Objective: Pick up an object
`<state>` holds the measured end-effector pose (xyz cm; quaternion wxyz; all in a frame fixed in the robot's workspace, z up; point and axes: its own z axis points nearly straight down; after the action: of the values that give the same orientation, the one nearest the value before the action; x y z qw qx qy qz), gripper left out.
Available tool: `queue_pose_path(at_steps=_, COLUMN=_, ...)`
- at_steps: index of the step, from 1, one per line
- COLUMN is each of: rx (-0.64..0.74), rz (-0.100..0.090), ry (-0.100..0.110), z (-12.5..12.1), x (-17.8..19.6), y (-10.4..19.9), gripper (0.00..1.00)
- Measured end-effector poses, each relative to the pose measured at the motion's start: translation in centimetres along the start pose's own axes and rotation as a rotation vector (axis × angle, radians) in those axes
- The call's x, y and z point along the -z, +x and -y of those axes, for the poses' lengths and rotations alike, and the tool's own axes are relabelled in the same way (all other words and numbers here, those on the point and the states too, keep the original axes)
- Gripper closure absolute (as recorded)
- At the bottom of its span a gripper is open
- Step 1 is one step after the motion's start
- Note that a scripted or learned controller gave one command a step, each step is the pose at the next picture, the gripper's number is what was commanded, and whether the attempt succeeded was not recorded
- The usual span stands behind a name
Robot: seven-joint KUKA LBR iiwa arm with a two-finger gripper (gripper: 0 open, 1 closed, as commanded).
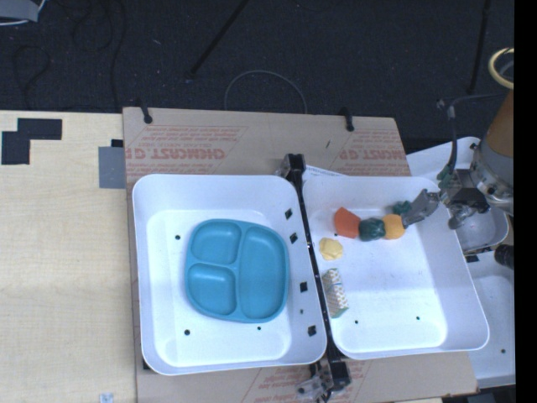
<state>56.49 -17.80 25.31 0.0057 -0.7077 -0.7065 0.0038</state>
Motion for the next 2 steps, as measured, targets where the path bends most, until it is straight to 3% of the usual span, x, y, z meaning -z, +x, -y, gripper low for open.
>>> queue_pose_path(at_steps=1, rx=0.002, rz=0.003, ry=-0.012, z=-0.2, x=0.7, y=0.0, gripper=0.0)
queue_pose_path(at_steps=2, rx=0.002, rz=0.0, ry=-0.005, z=-0.7, x=-5.6, y=0.6, gripper=0.0)
